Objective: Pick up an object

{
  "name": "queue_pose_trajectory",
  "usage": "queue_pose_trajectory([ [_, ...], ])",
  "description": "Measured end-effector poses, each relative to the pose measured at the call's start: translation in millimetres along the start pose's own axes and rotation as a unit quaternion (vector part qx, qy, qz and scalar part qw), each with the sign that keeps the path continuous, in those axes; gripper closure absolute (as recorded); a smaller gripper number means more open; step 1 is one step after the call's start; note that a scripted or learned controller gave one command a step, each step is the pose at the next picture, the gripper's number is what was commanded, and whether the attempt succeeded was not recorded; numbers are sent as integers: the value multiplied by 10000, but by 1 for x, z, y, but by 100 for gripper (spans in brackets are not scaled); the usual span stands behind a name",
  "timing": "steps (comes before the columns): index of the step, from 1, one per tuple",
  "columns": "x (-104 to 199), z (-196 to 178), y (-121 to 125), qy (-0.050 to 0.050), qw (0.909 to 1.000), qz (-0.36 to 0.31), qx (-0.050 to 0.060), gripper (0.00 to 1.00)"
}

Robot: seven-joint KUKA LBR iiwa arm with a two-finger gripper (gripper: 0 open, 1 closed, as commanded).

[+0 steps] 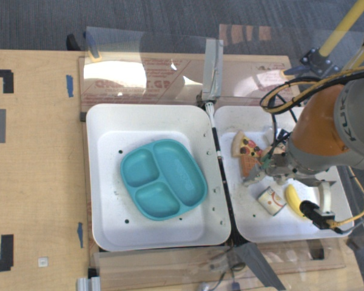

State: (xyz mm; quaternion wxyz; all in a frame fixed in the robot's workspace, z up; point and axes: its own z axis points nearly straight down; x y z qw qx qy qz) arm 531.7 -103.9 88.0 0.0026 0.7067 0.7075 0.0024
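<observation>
I am reaching in from the right over the right bin (pixel 249 226), my grey wrist and its orange band hanging above the bin's middle and covering much of its floor. My gripper (pixel 273 165) is sitting low among the things there, but the wrist is hiding the tips, so I cannot tell how they are standing or whether anything is lying between them. The pizza slice (pixel 247 152) is lying just to the left of the gripper, its broad crust end pointing toward the divider and its narrow end running down toward me; it looks to be touching or nearly touching me, though I cannot tell which. Below the gripper a small white cup (pixel 271 200) is lying on its side, and just to its right a yellow banana (pixel 294 200) is resting on the bin floor. In the left bin (pixel 103 180) a teal divided plate (pixel 163 179) is lying flat, well apart from me.
</observation>
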Motion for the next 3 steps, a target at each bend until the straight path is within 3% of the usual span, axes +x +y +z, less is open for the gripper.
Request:
queue_pose_trajectory([
  [1, 9, 2, 92, 0, 10000, -14, 11, 0],
  [2, 10, -11, 94, -6, 10000, -25, -22, 100],
  [3, 97, -103, 113, 23, 10000, -55, -33, 100],
])
